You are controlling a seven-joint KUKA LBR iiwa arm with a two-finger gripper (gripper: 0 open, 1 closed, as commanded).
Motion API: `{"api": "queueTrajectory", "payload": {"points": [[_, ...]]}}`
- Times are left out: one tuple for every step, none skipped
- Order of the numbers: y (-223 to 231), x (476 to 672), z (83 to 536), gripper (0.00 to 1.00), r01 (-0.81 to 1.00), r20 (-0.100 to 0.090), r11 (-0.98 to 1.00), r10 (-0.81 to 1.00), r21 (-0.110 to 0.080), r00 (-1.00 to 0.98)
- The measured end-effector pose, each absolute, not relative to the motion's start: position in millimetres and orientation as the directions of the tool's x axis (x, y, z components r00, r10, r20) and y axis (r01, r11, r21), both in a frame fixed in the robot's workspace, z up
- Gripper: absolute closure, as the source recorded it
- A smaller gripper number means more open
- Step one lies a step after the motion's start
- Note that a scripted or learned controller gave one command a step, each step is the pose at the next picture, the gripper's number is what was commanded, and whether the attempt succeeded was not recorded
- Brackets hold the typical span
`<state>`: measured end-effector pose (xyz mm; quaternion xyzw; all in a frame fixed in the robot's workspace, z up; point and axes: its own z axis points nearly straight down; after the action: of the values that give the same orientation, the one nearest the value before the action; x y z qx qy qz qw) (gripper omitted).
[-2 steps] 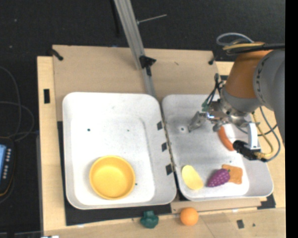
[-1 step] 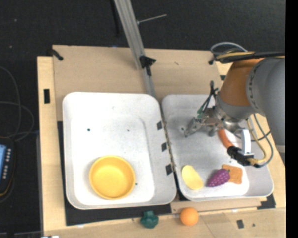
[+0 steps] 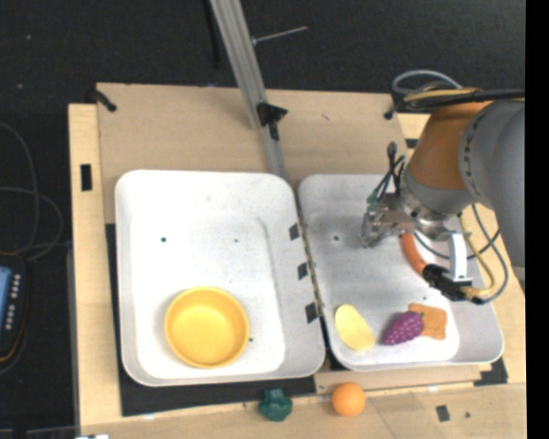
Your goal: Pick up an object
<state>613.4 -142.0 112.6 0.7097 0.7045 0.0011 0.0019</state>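
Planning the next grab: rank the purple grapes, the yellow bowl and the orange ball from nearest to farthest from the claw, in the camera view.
Measured from the claw:
1. Purple grapes, right bin, near its front edge, below the claw.
2. Orange ball, on the bench in front of the bins.
3. Yellow bowl, left bin, front part, far across from the claw.

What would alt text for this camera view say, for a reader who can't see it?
A grey and orange robot arm reaches from the right over the right-hand white bin, which holds a pale yellow piece, purple toy grapes and an orange piece near its front edge. The left bin holds a yellow bowl; an orange ball and a green object lie on the bench in front.
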Motion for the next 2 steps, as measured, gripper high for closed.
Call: {"api": "queueTrajectory", "payload": {"points": [[-148.8,621.7,160.9,1.0,1.0,-0.002,-0.003,1.0,0.006,0.003],[-150.3,622.5,212.1,1.0,1.0,-0.002,0.002,1.0,0.003,-0.002]]}}
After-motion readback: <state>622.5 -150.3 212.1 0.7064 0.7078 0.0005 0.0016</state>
